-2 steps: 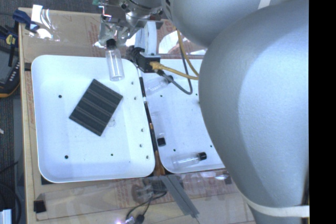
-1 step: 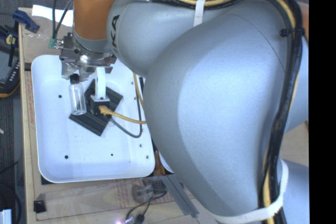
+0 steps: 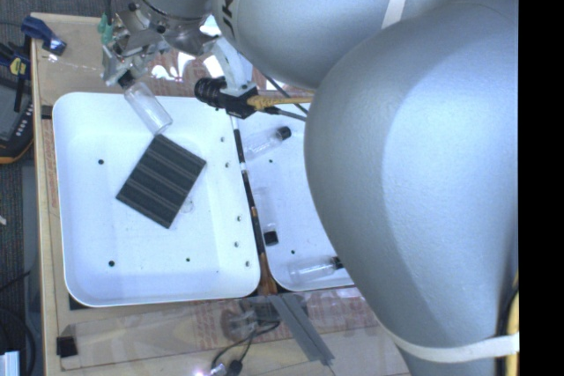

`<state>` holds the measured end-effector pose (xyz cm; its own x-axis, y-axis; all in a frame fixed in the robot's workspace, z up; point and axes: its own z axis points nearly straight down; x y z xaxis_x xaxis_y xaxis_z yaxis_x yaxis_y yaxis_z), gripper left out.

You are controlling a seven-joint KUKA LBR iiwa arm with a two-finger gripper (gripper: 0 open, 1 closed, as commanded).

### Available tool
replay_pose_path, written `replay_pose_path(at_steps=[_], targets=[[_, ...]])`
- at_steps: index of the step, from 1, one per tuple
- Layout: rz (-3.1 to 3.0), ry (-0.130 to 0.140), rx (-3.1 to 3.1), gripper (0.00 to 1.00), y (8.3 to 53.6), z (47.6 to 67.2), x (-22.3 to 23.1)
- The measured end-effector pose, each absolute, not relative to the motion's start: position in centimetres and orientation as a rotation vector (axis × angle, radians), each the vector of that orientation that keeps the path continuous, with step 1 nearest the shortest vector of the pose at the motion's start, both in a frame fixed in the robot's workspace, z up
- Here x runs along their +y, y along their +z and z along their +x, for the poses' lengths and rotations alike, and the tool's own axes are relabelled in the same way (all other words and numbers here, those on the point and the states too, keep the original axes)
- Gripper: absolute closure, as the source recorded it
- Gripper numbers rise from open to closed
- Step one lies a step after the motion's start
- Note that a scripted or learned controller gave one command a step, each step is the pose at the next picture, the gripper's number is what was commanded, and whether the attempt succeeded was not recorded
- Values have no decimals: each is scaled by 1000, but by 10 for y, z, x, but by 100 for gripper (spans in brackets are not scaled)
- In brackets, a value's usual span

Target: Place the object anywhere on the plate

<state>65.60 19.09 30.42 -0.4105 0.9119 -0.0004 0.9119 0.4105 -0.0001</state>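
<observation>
A dark grey ribbed plate (image 3: pixel 161 181) lies tilted in the middle of the left white bin (image 3: pixel 79 269). My gripper (image 3: pixel 122 73) hangs over that bin's far edge, under the orange wrist band. It is shut on the capped end of a clear vial (image 3: pixel 148 107). The vial slants down and to the right, and its lower end stops just short of the plate's upper corner.
The right bin (image 3: pixel 286 216) holds two more clear vials, one at its far end (image 3: pixel 267 142) and one at its near edge (image 3: pixel 310 269), plus a small dark piece (image 3: pixel 270 236). The arm's large grey body covers the right half of the view. Tools lie left of the bench.
</observation>
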Motion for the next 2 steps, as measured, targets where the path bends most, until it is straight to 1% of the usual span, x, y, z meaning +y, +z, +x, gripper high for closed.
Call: replay_pose_path(at_steps=[1,2], targets=[[1831,-8,2559,100,124,602,114],[2496,-4,1910,100,191,599,51]])
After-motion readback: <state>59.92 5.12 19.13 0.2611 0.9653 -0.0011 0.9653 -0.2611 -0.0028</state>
